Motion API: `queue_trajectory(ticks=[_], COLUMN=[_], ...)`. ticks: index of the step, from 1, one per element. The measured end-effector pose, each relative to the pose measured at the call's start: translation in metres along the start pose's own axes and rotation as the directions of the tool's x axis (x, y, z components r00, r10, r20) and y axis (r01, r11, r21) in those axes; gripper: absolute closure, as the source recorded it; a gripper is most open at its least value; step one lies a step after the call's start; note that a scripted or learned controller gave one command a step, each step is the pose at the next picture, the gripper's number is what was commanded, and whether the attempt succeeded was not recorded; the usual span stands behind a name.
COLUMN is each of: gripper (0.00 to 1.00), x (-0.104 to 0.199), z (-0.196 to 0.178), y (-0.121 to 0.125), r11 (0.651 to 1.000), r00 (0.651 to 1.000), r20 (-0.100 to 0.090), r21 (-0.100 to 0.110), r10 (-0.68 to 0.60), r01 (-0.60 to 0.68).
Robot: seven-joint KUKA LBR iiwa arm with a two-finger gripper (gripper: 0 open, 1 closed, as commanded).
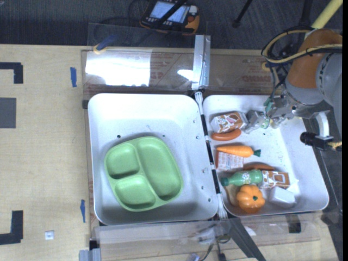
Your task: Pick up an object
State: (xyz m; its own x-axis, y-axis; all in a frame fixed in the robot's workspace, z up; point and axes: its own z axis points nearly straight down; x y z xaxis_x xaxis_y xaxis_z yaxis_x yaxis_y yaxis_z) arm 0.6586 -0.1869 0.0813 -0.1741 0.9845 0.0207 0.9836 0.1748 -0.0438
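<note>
The right bin (311,170) holds several toy foods. A brown-and-white packet (226,122) lies at its far left with a red sausage (225,136) just below it. Nearer the front are a carrot (237,150), a green bottle (244,178), an orange pumpkin (250,198) and a small carton (275,178). My gripper (267,117) hangs low over the far part of this bin, right of the packet. A small grey-green thing (254,119) sits right at its tip; I cannot make out whether it is held.
The left bin (98,145) holds a green three-part plate (142,172). A clear wall (201,64) stands behind the bins. The grey arm with its orange band (307,64) comes in from the upper right, with cables around it.
</note>
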Motion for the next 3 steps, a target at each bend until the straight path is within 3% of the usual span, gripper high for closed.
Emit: queue_trajectory(ticks=[1, 2, 3], gripper=[1.00, 1.00, 0.00], x=[-0.002, 0.000, 0.009], z=[-0.005, -0.012, -0.011], y=[-0.002, -0.002, 0.000], r11=[1.000, 1.000, 1.000], r00=[1.000, 1.000, 1.000], r20=[0.004, 0.005, -0.013], r21=[0.011, 0.014, 0.023], r10=[-0.003, -0.004, -0.012], r01=[0.003, 0.004, 0.012])
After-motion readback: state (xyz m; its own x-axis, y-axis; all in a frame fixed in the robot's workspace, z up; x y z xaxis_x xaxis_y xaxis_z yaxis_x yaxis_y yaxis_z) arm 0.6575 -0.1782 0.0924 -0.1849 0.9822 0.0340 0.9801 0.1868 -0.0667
